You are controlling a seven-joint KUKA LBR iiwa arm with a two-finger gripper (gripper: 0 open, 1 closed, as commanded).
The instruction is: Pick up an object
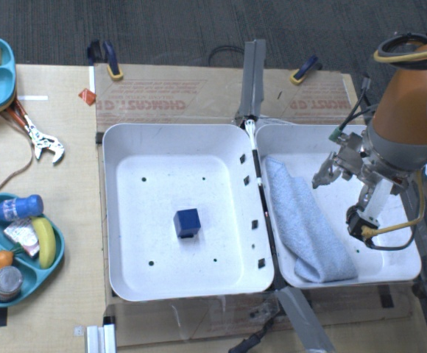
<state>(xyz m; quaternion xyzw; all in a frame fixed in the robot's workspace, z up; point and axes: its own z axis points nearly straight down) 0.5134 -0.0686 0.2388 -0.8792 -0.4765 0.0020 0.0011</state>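
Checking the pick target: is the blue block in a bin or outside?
Inside: the blue block sits on the floor of the view's left bin, within its walls.

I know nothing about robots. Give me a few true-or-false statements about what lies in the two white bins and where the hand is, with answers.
1. A blue cube lies in the left bin. True.
2. The pale blue cloth shares a bin with the blue cube. False: the cloth lies in the right bin, alone.
3. The hand is over the right bin. True.
4. The hand is holding the blue cube. False: the cube rests on the left bin's floor, well apart from the hand.
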